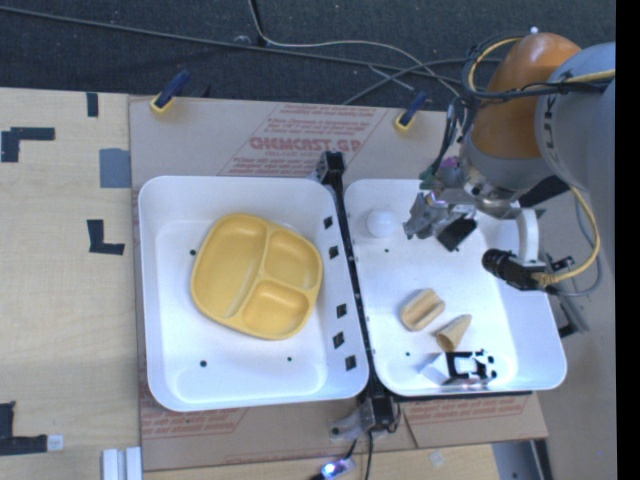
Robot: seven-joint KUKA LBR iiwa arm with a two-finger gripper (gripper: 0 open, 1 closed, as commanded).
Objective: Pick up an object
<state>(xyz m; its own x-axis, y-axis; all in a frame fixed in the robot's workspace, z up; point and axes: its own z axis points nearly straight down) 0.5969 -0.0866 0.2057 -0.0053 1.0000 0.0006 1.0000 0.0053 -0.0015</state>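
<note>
Grey arm with orange band, yellow cables, dark pincer.

Red print on the cardboard sheet under the bins seems to read "CHEMCAST GP"

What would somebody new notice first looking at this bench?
The yellow divided plate lies in the middle of the left bin. The grey arm with its orange band reaches over the right bin from the right. In that bin lie a white ball and two tan pieces.
</note>
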